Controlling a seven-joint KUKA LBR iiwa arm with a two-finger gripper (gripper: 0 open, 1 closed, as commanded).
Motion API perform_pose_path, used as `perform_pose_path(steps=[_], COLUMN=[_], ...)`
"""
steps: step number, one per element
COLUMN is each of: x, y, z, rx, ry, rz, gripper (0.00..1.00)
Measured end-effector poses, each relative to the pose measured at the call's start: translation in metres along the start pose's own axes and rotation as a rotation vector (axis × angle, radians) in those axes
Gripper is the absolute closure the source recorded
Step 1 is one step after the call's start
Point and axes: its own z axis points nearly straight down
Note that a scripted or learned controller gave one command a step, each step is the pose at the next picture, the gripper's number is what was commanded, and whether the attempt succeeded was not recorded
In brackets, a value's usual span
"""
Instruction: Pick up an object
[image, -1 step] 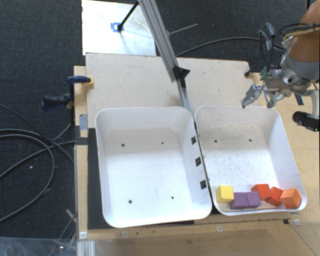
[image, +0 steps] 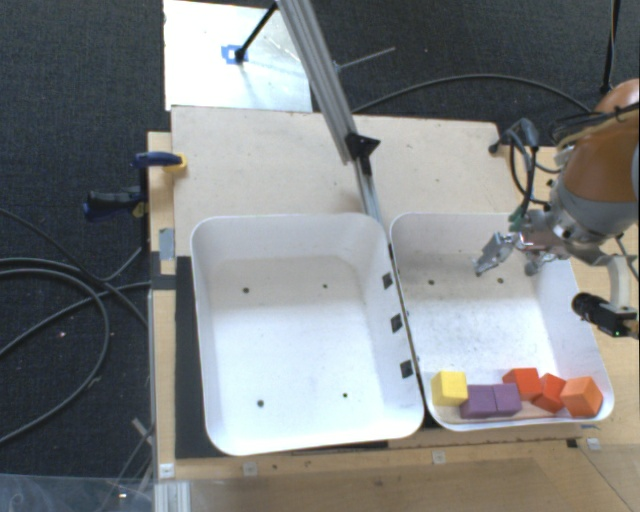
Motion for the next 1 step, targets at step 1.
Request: perform_pose_path(steps=[1], x=[-0.0482], y=[-0.0839], z=[0.0399], rx=[-0.002], ry=[-0.001], rz=[0.007], gripper=[0.00])
